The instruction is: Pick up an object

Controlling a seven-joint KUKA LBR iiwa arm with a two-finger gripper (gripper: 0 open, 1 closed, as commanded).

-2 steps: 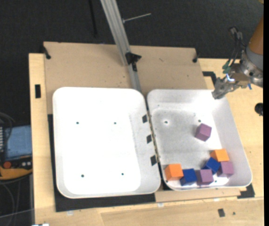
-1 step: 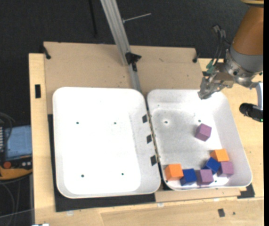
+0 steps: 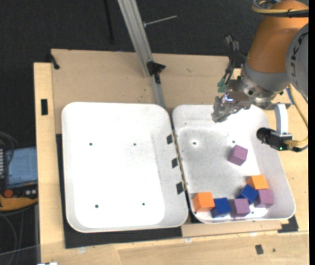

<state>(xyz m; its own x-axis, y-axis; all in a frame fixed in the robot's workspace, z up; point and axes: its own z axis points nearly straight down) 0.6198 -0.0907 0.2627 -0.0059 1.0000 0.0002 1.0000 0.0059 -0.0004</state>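
Nearest my camera, along the front wall of the right bin (image 3: 283, 173), I see a huddle of small blocks. Going by size, the desk (image 3: 118, 76) carries both white bins side by side, touching at their inner rims; the left bin (image 3: 118, 106) sits beside its neighbour. My arm (image 3: 273, 43), grey with an orange band, reaches in from the right, and its claw (image 3: 223, 110) hangs over the right bin's far rim, apart from every block; whether it is parted or closed I cannot tell. Among the blocks, an orange cube (image 3: 203, 201), a blue cube (image 3: 221, 207) and a purple cube (image 3: 240, 207) line the front wall. A lone purple block (image 3: 238, 154) lies mid-bin, well apart from the claw.
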